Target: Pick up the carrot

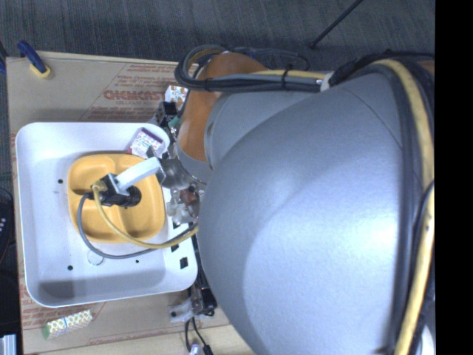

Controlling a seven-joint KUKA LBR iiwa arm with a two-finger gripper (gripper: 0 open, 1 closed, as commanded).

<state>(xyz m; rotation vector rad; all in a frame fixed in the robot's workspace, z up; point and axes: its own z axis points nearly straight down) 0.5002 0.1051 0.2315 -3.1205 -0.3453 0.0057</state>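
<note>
One white bin (33,220); one yellow tray (150,217); one purple-white packet (142,140).

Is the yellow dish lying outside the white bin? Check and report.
No, the yellow dish lies inside the white bin, on its floor and within its walls.

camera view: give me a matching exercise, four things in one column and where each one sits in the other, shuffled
Things
1. yellow dish
2. blue and yellow clip
3. patterned packet
4. orange band

Places
A. on the cardboard, below the bin's lower left corner
B. inside the white bin
C. on the grey arm, by the bin's upper right corner
D. on the cardboard, near the view's top left corner

Pairs: 1-B, 2-D, 3-A, 4-C
</note>
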